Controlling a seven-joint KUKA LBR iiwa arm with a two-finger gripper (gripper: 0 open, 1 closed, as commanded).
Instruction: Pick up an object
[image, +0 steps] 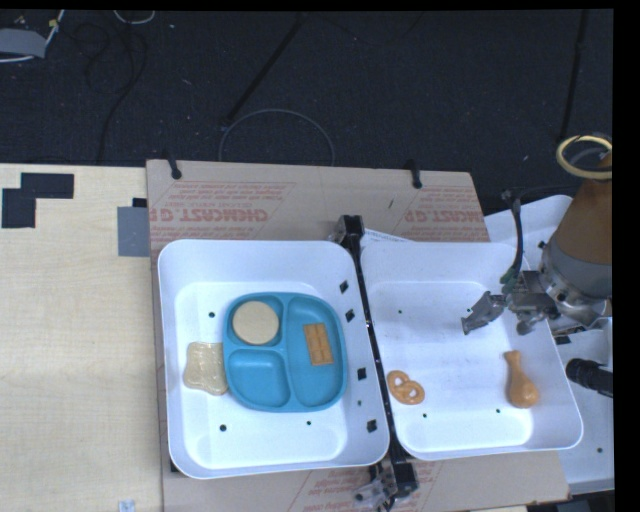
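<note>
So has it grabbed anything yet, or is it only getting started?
Nothing looks picked up yet. The gripper hovers over the right bin, with nothing visible between its fingers. The pretzel and the drumstick lie on that bin's floor, and the blue tray sits in the left bin. What's left: come down on one item, close and lift.

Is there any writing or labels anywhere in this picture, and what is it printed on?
"CHEMCAST GP", in red, upside down and mirrored, on the brown protective paper of the board under the bins; my best reading.
The same red print repeats toward the board's right end, too faint to read surely.
More red print on the board's front edge, too small to read.
No text on the white bins, the blue plate or the food.
</note>
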